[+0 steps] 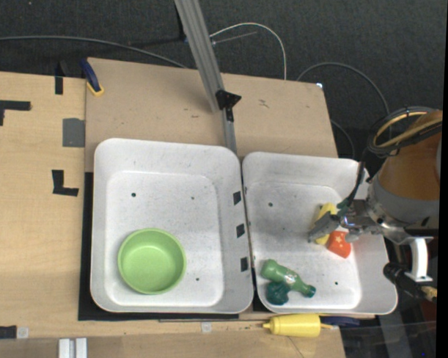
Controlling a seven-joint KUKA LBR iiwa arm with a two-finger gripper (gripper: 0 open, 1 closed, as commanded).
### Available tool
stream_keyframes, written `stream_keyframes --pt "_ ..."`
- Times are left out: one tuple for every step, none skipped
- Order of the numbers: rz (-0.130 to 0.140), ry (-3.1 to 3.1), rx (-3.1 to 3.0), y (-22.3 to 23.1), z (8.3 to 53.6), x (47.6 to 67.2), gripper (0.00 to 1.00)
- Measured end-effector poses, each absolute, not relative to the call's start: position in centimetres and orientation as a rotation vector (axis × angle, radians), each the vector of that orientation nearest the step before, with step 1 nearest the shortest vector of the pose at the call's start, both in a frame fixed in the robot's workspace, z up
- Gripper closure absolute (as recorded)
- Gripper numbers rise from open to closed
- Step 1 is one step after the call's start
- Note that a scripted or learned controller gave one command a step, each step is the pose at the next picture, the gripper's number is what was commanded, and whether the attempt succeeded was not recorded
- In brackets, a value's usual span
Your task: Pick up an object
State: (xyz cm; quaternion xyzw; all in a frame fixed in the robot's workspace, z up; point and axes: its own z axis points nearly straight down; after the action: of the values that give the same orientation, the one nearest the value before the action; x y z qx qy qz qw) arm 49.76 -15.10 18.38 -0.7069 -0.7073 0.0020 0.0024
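In the right bin (298, 164), a small yellow object (326, 212) and an orange-red object (340, 245) lie close together on the right side. My gripper (326, 229) reaches in from the right and sits low, right between these two, touching or nearly touching both. The arm's grey wrist and orange band (411, 174) hang over the bin's right rim and hide part of it. A green bottle-shaped toy (285, 278) lies near the bin's front edge, apart from the gripper.
A light green bowl (152, 260) stands in the front left of the left bin (166, 154). A yellow bottle (296, 325) lies on the bench just in front of the right bin. A slanted metal rod (206, 56) and cables cross the back.
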Motion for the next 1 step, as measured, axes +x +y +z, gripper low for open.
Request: stream_keyframes --pt "0.008 -2.217 -2.215 -14.79 11.95 49.39 0.0"
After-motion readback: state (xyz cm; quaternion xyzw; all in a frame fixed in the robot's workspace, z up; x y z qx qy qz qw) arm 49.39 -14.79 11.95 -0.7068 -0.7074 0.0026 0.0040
